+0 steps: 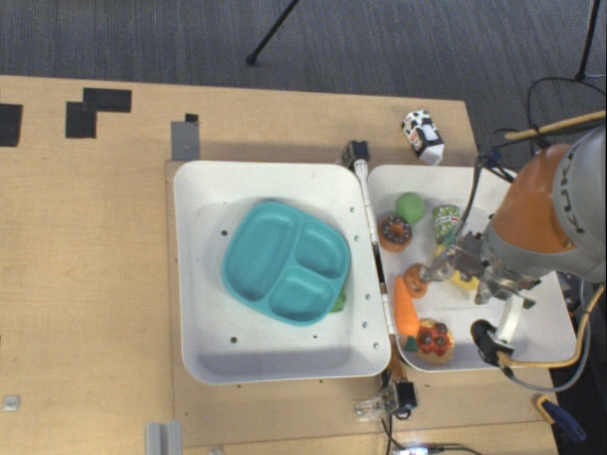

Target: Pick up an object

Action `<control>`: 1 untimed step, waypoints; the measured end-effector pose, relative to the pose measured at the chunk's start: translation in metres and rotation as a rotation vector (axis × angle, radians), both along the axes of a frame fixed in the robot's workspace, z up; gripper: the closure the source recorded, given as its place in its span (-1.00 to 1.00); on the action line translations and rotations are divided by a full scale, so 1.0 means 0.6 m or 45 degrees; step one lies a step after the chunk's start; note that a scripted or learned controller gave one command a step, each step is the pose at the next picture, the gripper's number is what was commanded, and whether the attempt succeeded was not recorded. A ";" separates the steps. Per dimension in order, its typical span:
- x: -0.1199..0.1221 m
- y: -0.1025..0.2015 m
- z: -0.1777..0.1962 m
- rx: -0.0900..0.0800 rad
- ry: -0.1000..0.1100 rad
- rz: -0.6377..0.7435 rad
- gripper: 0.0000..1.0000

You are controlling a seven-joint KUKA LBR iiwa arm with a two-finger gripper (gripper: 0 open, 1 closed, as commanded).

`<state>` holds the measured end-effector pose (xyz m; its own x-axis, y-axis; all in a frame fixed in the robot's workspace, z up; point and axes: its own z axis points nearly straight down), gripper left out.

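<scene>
The gripper (453, 265) hangs over the right bin (545, 335). The carrot (406, 313) lies just left and nearer, its long axis running near-to-far. Whether the gripper is open cannot be told.

1. I see dark grey carpet floor (142, 17) along the top.
2. Thin black stand leg (285, 15) crosses it diagonally.
3. Light wooden bench (85, 282) fills the rest; black tape marks (95, 110) near its far-left edge.

No text, label or number is legible anywhere here.
</scene>
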<state>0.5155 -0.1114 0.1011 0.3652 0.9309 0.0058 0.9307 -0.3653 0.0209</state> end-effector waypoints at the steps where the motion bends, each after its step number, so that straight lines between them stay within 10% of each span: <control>1: 0.054 -0.017 -0.020 -0.009 0.017 0.732 -1.00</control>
<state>0.5481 -0.1218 0.0890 -0.1994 0.9799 -0.0026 0.9799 0.1994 0.0087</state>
